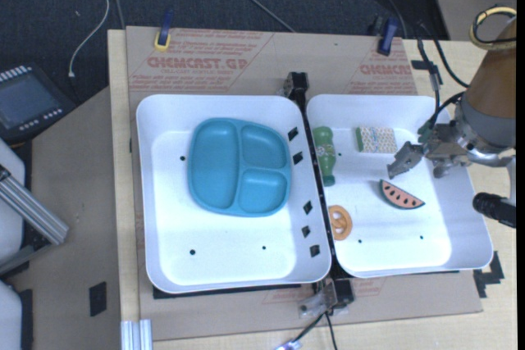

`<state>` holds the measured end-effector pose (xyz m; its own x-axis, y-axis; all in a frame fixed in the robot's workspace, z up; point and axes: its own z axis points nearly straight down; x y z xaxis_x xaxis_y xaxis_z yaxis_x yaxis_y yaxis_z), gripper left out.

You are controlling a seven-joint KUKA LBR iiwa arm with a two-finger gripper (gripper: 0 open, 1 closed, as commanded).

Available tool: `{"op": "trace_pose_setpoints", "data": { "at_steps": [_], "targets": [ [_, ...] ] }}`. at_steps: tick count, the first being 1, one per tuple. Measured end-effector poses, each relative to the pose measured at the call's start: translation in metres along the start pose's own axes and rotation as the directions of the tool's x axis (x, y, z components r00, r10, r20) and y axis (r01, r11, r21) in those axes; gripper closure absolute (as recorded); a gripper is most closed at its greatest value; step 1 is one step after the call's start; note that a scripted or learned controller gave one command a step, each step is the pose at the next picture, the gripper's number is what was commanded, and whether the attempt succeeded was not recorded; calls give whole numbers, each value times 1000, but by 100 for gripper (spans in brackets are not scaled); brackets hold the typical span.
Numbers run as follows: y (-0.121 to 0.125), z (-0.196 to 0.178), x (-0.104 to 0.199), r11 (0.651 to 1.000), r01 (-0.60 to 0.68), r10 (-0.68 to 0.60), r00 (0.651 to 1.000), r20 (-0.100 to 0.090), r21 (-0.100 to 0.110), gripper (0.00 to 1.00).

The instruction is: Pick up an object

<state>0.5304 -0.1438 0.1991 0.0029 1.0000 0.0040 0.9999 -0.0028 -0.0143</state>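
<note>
We log the pick as not yet made. Well left of the pincer: a blue three-compartment plastic plate. Farther left: a green toy bottle. Just below: a watermelon-slice toy. Below-left: a small orange pretzel. The pincer hangs empty; we cannot tell its spread.

Grey arm, orange band, metal fingers

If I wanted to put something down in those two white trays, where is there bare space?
Left bin: a wide bare strip in front of the blue plate. Right bin: bare floor in front of the melon slice, right of the pretzel. Crowded between the green bottle, patterned block and gripper.
</note>
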Motion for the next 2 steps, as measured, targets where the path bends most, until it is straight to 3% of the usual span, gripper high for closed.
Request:
{"op": "trace_pose_setpoints", "data": {
  "at_steps": [1, 2],
  "targets": [
    [3, -7, 0, 1000, 3, -3, 1000, 2, -13, 0],
    [2, 56, 6, 1000, 3, -3, 1000, 1, -6, 0]
  ]
}}
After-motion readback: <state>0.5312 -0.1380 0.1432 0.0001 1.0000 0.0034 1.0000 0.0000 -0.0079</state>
